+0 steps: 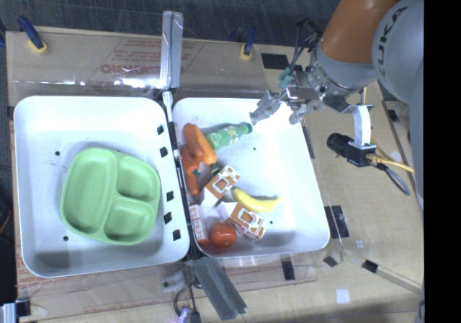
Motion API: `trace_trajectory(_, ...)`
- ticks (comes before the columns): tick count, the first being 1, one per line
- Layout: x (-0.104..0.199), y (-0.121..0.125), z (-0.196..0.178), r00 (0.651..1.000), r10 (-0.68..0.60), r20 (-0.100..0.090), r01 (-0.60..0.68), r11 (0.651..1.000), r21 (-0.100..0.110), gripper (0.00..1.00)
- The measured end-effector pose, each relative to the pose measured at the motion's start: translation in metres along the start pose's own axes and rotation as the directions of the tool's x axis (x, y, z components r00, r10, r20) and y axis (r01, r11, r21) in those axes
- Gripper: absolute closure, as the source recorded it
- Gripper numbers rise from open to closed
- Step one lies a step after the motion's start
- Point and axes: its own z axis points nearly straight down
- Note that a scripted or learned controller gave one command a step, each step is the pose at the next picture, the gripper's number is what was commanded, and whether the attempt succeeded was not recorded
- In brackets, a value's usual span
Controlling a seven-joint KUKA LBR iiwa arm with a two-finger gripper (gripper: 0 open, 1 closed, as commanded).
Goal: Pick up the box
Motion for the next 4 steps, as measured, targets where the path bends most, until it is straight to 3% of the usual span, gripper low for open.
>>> trace_trajectory(1,-0.047,0.012,0.152,0.999,-0.033,0.000,0.033,0.999,0.000,0.00)
trace_trajectory(2,-0.053,0.050,0.187,1.000,0.013,0.000,-0.013,1.000,0.001,0.00)
trace_trajectory(3,-0.052,0.050,0.176,1.000,0.008,-0.001,-0.008,1.000,0.002,1.00)
trace_trajectory(4,-0.052,0.050,0.176,1.000,0.008,-0.001,-0.008,1.000,0.002,0.00)
